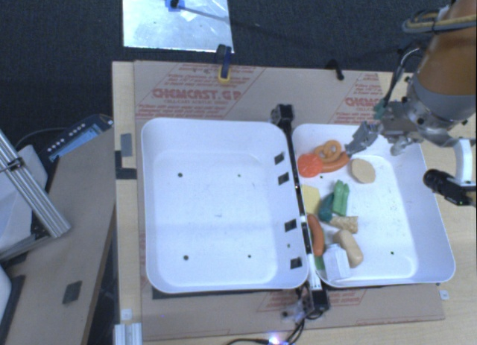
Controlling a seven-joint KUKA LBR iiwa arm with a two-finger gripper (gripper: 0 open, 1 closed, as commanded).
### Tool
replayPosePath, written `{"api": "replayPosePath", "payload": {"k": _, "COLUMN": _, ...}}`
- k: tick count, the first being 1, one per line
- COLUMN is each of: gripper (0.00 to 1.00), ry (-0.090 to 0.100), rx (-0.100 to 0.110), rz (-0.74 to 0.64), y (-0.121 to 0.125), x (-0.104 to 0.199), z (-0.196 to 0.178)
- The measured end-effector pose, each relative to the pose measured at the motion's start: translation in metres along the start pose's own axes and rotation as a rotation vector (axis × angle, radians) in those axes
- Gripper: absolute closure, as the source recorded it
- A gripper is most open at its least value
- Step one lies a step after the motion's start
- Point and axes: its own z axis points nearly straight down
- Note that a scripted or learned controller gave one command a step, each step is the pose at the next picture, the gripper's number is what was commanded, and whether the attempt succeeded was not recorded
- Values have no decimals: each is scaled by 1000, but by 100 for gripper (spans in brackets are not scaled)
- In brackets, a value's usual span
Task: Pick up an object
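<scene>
White bins, two: the right bin (428,250) holds about eight toys along its left edge; gripper (365,136) state unclear.

The arm enters from the upper right, its orange band (447,57) above a grey wrist (440,109) that leans down toward the left. The gripper (364,138) hangs above the right bin's (428,261) back edge, near its back left corner, pointing down and leftward.
</scene>
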Motion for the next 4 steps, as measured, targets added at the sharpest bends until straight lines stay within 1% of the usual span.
{"api": "replayPosePath", "payload": {"k": 1, "gripper": 0, "ry": 3, "rx": 0, "rz": -10, "y": 56, "x": 93, "z": 104}}
{"api": "replayPosePath", "payload": {"k": 2, "gripper": 0, "ry": -14, "rx": -13, "rz": 7, "y": 76, "x": 145, "z": 154}}
{"api": "replayPosePath", "payload": {"k": 3, "gripper": 100, "ry": -34, "rx": -13, "rz": 16, "y": 76, "x": 132, "z": 144}}
{"api": "replayPosePath", "payload": {"k": 4, "gripper": 100, "ry": 5, "rx": -16, "rz": -6, "y": 56, "x": 182, "z": -56}}
